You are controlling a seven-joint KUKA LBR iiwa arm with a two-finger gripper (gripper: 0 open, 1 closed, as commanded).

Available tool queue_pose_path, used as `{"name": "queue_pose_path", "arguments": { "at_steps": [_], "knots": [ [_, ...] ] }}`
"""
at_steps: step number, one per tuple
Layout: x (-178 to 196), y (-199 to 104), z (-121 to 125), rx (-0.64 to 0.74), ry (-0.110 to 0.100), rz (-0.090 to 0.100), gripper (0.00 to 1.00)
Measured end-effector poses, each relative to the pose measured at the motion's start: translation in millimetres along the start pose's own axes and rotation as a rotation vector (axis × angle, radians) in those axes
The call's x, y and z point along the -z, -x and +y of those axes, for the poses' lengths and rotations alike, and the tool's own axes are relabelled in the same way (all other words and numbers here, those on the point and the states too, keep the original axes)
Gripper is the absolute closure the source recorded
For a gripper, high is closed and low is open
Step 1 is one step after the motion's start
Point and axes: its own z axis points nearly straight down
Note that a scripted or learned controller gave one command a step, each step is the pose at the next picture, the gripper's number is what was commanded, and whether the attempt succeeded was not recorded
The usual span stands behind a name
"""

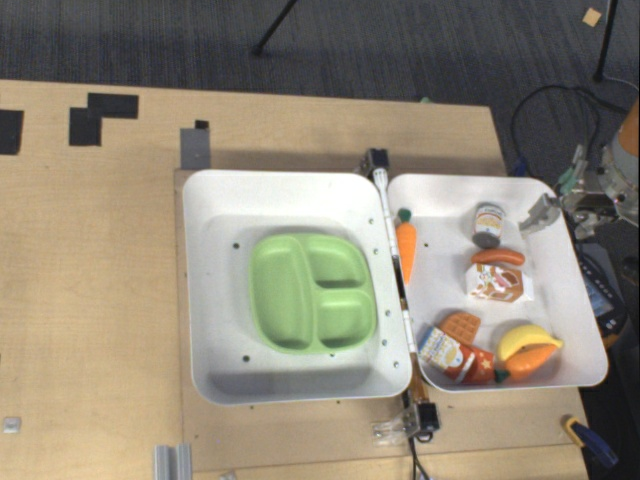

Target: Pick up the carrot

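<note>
Orange carrot (406,245) with green top, light green divided plate (312,293), yellow banana (527,340), white bins (210,268)

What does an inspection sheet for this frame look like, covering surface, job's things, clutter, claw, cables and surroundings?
Surface: wooden bench with two white bins side by side, left bin, right bin.
Job's things: carrot lying in the right bin, along its left wall.
Clutter: green tray in the left bin; can, sausage, packet, waffle, carton, banana in the right bin.
Claw: claw at the right bin's upper right rim, far from the carrot.
Cables: black cable on the floor.
Surroundings: dark carpet.
</note>
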Motion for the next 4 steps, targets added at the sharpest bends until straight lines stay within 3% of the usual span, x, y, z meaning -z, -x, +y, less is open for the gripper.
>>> {"name": "queue_pose_path", "arguments": {
  "at_steps": [1,2,3,4],
  "knots": [
    [-84,-68,31,0.056,-0.002,0.002,0.0],
    [-121,-115,58,-0.138,-0.001,0.001,0.0],
    [-121,-115,58,-0.137,-0.001,0.001,0.0],
    [-133,-118,45,-0.423,0.001,-0.002,0.0]
  ]
}}
